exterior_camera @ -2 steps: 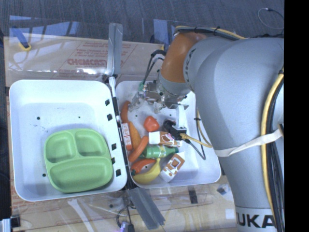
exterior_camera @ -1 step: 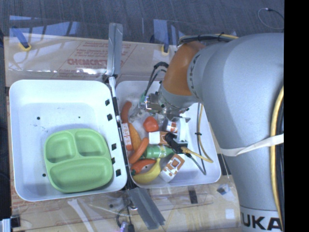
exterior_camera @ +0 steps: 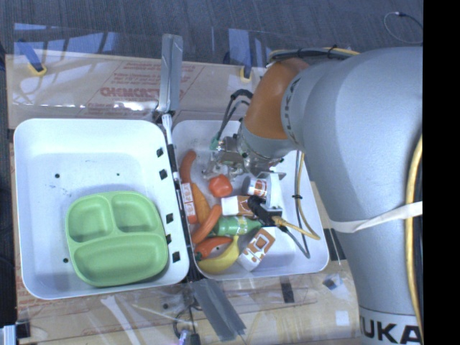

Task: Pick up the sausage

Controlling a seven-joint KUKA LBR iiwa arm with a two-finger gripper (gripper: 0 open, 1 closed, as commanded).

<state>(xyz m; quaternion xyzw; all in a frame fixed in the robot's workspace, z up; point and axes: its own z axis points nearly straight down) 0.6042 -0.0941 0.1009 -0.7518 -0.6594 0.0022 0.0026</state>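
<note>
- The sausage (exterior_camera: 187,167) is taken to be the slim reddish-orange piece lying lengthwise along the left wall of the right bin (exterior_camera: 305,259), above a crowded heap.
- It is seen as smooth, narrow and slightly curved; a similar orange-red piece (exterior_camera: 207,223) lies lower down, so a mix-up can be feared.
- The gripper (exterior_camera: 228,158) is seen low in the bin, just right of the sausage; whether the jaws are spread or pressed together cannot be told.
- A slip is judged likely, since the rounded skin sits close against the wall.
- The red tomato-like piece (exterior_camera: 220,186) and the boxes (exterior_camera: 256,249) nearby could be nudged or caught instead.
</note>
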